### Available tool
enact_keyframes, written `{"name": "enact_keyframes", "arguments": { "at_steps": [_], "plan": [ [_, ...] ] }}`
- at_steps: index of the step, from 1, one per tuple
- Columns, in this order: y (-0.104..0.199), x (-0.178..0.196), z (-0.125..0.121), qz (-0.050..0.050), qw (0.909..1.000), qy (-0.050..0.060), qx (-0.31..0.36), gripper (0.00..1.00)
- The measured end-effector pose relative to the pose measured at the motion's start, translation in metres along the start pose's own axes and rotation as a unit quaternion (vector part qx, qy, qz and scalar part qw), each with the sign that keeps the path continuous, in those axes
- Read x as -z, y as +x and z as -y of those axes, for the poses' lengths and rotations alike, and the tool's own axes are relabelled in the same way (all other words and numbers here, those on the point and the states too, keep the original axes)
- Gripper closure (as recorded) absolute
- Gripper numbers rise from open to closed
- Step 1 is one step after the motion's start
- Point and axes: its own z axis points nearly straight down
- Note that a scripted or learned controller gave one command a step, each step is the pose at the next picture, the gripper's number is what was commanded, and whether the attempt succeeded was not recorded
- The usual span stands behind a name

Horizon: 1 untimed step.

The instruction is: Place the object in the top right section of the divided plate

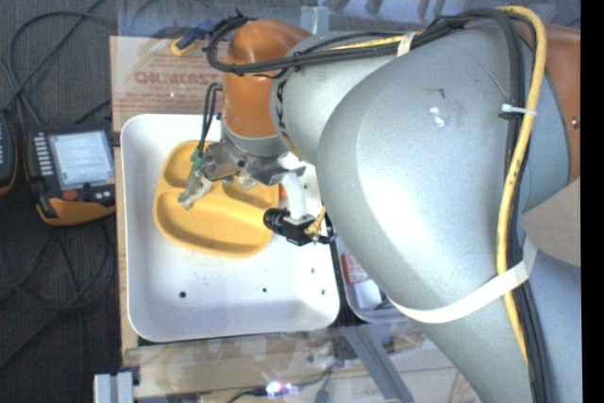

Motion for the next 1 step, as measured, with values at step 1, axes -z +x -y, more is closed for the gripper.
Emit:
{"name": "enact_keyframes", "arguments": {
  "at_steps": [1],
  "plan": [
    [0.0082, 0.0237, 0.0091, 0.005, 0.9989, -0.01, -0.046, 0.0]
  ]
}}
